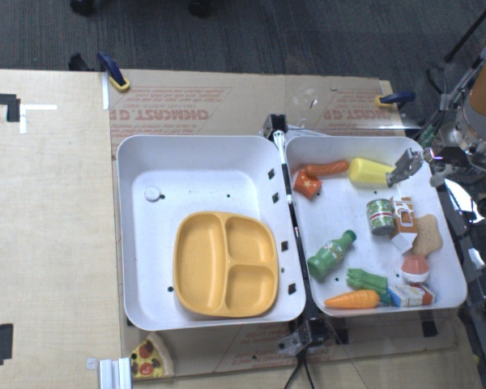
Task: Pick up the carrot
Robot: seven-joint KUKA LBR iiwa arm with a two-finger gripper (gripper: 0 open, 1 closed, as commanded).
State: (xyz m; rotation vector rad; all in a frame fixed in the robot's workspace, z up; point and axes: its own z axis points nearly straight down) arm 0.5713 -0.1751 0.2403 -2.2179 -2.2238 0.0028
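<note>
The carrot [352,300] was seen at the right bin's [352,149] near edge, beside green toy [367,280]; the end effector [404,168], far-side, held nothing, its opening unclear. A neighbour could be grabbed instead.

Carrot [352,300] hemmed by green vegetable [366,280], small carton [411,296], bin wall [373,312]; open above.
</note>
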